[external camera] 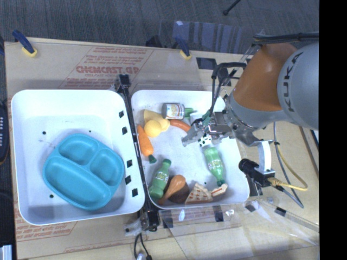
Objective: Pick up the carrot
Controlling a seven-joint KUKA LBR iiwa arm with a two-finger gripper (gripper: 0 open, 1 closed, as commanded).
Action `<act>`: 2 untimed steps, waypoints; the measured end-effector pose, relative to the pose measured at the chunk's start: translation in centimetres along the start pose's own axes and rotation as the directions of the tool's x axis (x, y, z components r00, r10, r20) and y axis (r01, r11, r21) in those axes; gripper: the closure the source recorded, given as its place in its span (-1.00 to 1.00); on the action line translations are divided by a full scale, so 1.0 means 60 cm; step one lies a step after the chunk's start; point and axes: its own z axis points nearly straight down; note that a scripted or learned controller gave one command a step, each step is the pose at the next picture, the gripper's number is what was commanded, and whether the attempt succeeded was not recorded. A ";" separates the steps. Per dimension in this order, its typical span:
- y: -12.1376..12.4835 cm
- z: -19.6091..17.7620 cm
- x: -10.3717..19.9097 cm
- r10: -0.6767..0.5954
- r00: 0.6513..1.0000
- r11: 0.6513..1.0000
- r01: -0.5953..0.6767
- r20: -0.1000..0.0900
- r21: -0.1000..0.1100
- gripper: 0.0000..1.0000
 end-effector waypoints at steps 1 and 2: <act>-0.049 0.163 0.052 -0.119 0.993 0.993 0.119 -0.001 0.007 -1.00; -0.067 0.238 0.056 -0.384 0.923 0.923 0.384 -0.003 0.002 -1.00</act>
